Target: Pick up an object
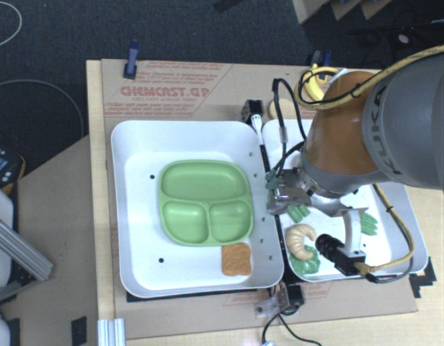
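Note:
My gripper (285, 197) is low over the left side of the right bin (395, 247), close to the wall between the two bins. The grey and orange wrist covers most of that bin. Just below the gripper lies a green leafy piece (298, 212). In front of that rests a beige croissant-shaped toy (301, 238), which lies on another green piece (307, 265). A further green piece (367, 223) lies to the right. I see nothing between the fingers.
The left bin (132, 193) holds a green divided plate (206, 202) and a brown toast-like piece (236, 259) near its front right corner. The bins stand on a cardboard-covered board (164, 85). Cables run behind and in front of the right bin.

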You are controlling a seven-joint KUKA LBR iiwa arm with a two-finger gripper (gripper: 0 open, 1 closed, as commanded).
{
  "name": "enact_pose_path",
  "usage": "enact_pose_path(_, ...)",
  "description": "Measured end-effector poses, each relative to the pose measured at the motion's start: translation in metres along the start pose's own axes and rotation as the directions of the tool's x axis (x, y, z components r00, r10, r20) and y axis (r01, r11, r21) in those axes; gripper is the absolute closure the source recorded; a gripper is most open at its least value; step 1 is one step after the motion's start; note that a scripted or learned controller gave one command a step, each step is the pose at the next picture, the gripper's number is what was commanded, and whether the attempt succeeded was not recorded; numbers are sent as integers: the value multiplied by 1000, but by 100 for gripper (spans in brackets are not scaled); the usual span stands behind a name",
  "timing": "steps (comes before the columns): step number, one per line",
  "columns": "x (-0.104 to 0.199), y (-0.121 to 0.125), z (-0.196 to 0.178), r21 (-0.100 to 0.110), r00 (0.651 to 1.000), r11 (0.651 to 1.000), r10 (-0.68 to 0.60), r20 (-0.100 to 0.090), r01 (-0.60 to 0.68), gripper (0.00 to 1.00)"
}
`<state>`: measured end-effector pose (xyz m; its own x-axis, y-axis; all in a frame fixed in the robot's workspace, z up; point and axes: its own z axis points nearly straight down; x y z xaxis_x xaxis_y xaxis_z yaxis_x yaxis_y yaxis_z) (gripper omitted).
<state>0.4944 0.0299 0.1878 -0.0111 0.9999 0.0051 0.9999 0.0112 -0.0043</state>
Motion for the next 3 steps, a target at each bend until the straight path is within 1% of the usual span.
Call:
enact_pose_path(1, 29, -15, -168, -17, 1000, 1000, 5, 3, -5, 100)
enact_pose_path(2, 78, -15, -178, -9, 1000, 1000, 6, 4, -6, 100)
enact_pose_path(3, 57, -16, -49, 6, 1000, 1000, 15, 6, -15, 100)
